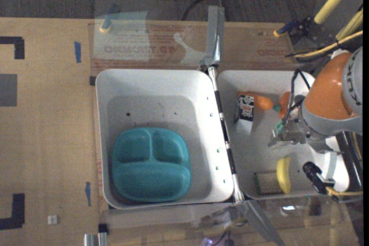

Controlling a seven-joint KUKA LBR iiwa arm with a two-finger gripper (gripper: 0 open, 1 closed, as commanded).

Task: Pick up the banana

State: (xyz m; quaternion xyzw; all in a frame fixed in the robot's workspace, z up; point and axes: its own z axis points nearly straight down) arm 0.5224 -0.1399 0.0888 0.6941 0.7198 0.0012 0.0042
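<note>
the gripper (286, 136) is hovering over the right bin (248, 181); whether it is wide or narrow cannot be told from this slant; nothing is showing between its tips; the banana (283, 174) is lying just below the gripper, toward the bin's near wall, apart from it; its long axis is running up and down the view; a small sponge-like block (265, 182) is sitting just left of it; judgement: a short descent toward the near wall is pending.

fixed overhead camera (slightly slanted), both bins (109, 124)
</note>
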